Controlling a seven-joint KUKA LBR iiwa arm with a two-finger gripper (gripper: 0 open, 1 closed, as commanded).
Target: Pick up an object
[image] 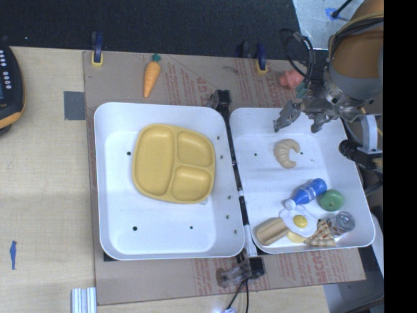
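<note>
Croissant (287,153): sits in the right bin's upper half, just below the gripper, not touching it. It's a curved crescent, long axis roughly upright in the view, tips hooking toward the right.
Left bin (117,240): holds the yellow tray (174,162), three compartments.
Right bin (260,126): croissant up top, a jumble in the lower right corner.
Gripper (301,119): fingers spread wide, nothing between them, hanging over the bin's top edge.
Jumble: blue bottle (308,192), green ball (331,200), fried egg (298,222), bread roll (270,230).
Carrot (151,75): on the cardboard above the left bin.
</note>
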